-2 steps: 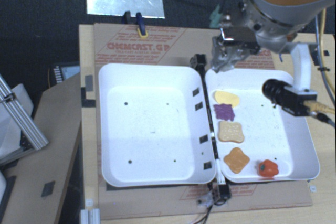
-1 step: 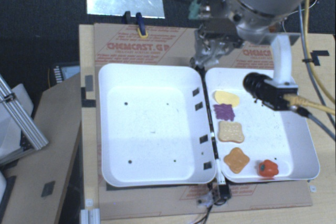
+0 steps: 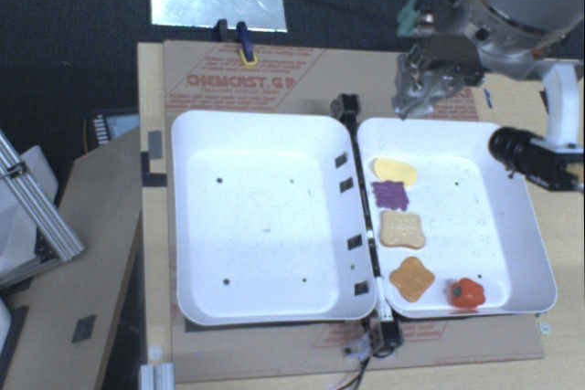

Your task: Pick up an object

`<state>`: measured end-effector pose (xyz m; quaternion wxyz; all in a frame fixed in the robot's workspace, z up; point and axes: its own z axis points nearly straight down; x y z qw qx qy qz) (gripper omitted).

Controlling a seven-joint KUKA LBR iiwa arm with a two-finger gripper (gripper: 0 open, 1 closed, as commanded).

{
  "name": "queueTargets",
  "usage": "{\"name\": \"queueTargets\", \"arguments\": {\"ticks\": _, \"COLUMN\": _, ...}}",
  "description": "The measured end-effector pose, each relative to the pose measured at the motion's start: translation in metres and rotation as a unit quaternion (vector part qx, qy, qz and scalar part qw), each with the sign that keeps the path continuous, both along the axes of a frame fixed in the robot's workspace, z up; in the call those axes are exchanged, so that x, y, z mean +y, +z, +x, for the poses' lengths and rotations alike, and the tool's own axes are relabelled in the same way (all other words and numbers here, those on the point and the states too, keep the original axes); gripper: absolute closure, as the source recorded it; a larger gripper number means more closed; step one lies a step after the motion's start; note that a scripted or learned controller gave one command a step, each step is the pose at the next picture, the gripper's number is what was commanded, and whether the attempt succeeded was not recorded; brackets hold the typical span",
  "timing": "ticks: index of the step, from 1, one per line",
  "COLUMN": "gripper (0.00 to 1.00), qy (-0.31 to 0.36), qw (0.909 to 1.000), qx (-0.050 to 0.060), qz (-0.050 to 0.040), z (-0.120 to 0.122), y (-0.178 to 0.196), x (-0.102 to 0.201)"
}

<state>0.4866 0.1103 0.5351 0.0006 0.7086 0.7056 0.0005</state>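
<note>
**Five small pieces wait in the right bin, claw above its far rim**

Nearest to us, along the front wall of the right bin [image 3: 526, 237], we find a red-orange piece [image 3: 467, 292] that looks like a toy pepper, and just beside it an orange blob [image 3: 411, 278]. Both lie well below the claw [image 3: 422, 96] in our view, at the opposite end of that bin. Farther back, a tan cracker-like piece [image 3: 402, 230], a purple cluster [image 3: 391, 194] and a yellow slab [image 3: 395, 170] run in a loose column close to the divider, each a step nearer the claw. The yellow slab lies closest to it, though apart from it.

We judge these pieces are scattered loosely, none stacked, so any could serve as the object to pick up. The left bin [image 3: 196, 196] sits beside it, off to the claw's left.

Farthest back, the claw hangs over the cardboard just past the right bin's far rim, near the divider's end. We see nothing between its fingers, but they are too blurred and dark for us to tell whether they are spread or closed. Our reading is that the pick has not yet begun; the arm would need to come forward and down toward the column.
</note>
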Motion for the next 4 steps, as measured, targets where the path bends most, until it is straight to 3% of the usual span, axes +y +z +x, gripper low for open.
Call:
{"name": "queueTargets", "arguments": {"ticks": 1, "gripper": 1.0, "qy": 0.005, "qw": 1.0, "qx": 0.007, "qz": -0.0018, "z": 0.016, "y": -0.169, "x": 0.04}}
{"name": "queueTargets", "arguments": {"ticks": 2, "gripper": 1.0, "qy": 0.0, "qw": 1.0, "qx": -0.007, "qz": 0.0014, "z": 0.0, "y": -0.039, "x": -0.017}}
{"name": "queueTargets", "arguments": {"ticks": 3, "gripper": 1.0, "qy": 0.007, "qw": 1.0, "qx": 0.001, "qz": 0.0008, "z": -0.001, "y": -0.067, "x": 0.05}}
{"name": "queueTargets", "arguments": {"ticks": 4, "gripper": 1.0, "qy": 0.005, "qw": 1.0, "qx": 0.001, "qz": 0.0002, "z": 0.0, "y": -0.087, "x": 0.07}}
